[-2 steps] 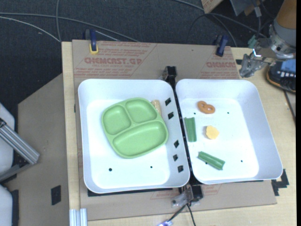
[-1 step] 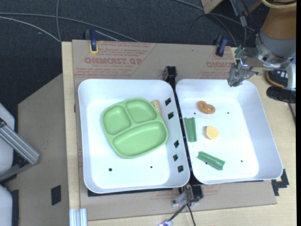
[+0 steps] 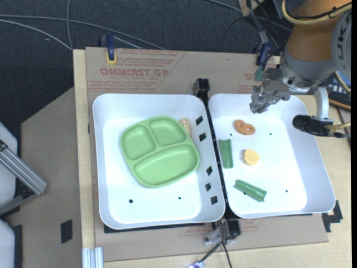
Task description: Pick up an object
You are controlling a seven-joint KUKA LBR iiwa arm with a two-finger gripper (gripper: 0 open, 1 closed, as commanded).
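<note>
Two shallow white bins sit side by side on a cardboard-covered bench, centre of the frame. The left bin [image 3: 109,149] holds a green divided plate [image 3: 160,151] with three compartments, lying flat and slightly rotated. A small tan object [image 3: 185,126] sits at the plate's upper right edge, partly hidden; what it is cannot be told.

The right bin [image 3: 312,166] holds four loose items. A brown pretzel [image 3: 244,127] lies in the upper middle. A small yellow chunk [image 3: 252,157] sits below it. A green stick [image 3: 225,153] lies upright in the frame near the bin's left wall, just left of the yellow chunk. A second green piece [image 3: 250,190] lies tilted lower down, apart from the rest.

The arm enters from the upper right, orange band visible. The gripper [image 3: 259,106] hangs over the upper part of the right bin, above and right of the pretzel. Nothing shows between its fingers; whether they are spread or closed cannot be told from this angle.
</note>
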